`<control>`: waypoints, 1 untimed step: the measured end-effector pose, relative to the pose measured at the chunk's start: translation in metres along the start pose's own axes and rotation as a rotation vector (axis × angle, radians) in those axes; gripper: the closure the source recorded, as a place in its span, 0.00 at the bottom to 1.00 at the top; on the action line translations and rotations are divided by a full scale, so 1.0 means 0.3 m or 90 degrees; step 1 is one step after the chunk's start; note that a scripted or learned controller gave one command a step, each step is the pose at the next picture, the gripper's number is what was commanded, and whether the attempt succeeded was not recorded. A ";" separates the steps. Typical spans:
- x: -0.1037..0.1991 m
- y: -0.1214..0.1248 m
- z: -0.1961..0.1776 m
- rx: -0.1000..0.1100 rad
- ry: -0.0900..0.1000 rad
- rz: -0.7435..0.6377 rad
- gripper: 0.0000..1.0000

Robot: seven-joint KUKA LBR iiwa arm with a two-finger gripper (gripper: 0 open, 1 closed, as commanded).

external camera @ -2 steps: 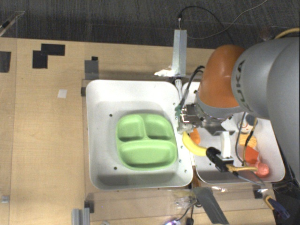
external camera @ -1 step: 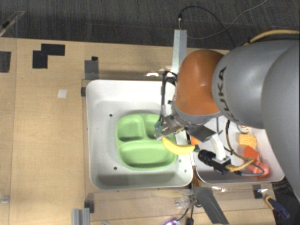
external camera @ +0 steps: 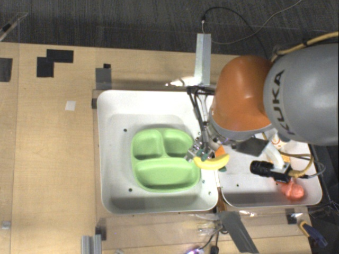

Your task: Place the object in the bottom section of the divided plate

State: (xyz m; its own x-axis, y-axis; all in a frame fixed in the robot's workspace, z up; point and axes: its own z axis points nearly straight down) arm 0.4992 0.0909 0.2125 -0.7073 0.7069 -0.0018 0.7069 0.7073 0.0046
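Note:
A green divided plate [external camera: 159, 160] lies in the left white bin [external camera: 114, 142], its two small sections at the top and its one wide section [external camera: 161, 174] at the bottom. My gripper [external camera: 197, 153] hangs at the plate's right edge, just above the ridge between the two bins. A yellow toy banana [external camera: 212, 163] sits at its fingertips, the left end pinched between them and the rest pointing right over the ridge. The banana is beside the plate's rim, not over the bottom section.
A pink toy [external camera: 293, 190] lies in the right bin [external camera: 265, 197] near its front right corner. A small orange thing [external camera: 220, 153] shows just behind the banana. The big orange and grey arm covers most of the right bin.

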 end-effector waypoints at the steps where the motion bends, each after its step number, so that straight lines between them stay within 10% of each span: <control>1: -0.003 0.007 -0.034 -0.003 -0.002 0.000 1.00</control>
State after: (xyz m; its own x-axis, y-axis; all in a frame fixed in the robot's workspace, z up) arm 0.5013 0.0918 0.2227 -0.7070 0.7072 -0.0042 0.7072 0.7070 0.0095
